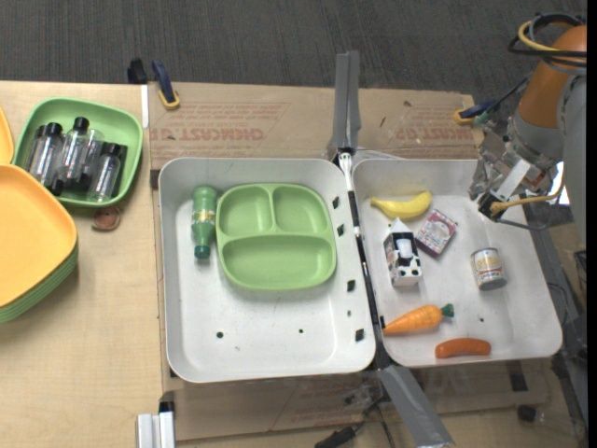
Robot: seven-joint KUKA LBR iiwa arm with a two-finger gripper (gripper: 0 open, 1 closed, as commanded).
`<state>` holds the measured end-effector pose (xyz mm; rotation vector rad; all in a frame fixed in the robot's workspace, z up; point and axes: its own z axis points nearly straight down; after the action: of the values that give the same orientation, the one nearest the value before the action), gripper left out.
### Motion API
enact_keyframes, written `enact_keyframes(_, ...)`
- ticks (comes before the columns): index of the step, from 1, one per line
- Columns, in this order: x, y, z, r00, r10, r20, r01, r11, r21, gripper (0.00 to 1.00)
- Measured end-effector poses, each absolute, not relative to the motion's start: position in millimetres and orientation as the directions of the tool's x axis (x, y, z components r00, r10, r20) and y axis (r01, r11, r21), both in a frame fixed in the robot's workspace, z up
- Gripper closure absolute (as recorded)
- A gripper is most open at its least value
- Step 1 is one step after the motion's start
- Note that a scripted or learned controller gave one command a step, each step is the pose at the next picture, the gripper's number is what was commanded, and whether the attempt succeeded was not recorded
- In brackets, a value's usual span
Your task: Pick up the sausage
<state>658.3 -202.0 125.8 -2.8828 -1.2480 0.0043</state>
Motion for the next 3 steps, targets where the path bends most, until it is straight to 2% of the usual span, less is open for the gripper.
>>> enact_keyframes(3, 658.0, -202.0, 151.9, 0.678, 0.735, -0.009, 0.735, -0.678, -0.002, 1.0)
